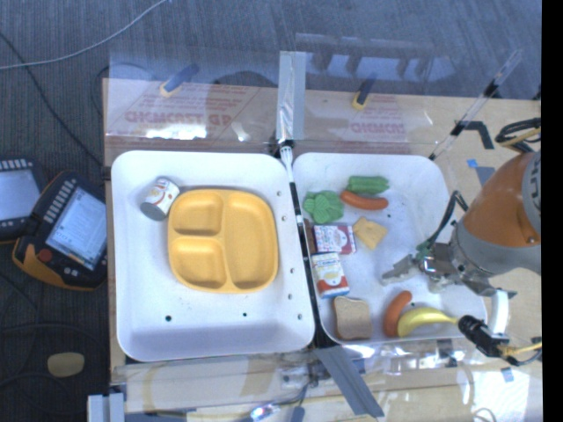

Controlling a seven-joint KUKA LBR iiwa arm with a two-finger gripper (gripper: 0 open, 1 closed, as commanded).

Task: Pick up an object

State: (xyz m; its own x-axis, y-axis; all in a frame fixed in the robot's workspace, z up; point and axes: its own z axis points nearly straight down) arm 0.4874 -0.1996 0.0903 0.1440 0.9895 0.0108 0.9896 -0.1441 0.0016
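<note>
Over right bin (431, 170), hand (398, 271) above bare floor; finger spread unclear. Sausage (396, 312) partly behind banana (425, 321).

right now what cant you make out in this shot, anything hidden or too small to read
- Gripper in the camera view: its fingers are too small and blurred to judge.
- Two small cartons: the print is too small to read.
- Arm: cut off by the right edge.
- Can: its label is blurred.
- Banana: its right end is covered by the arm's fittings.

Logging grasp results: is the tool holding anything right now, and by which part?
Nothing is held. The tool hangs open over bare floor of the right bin, between the cheese wedge and the sausage.
</note>
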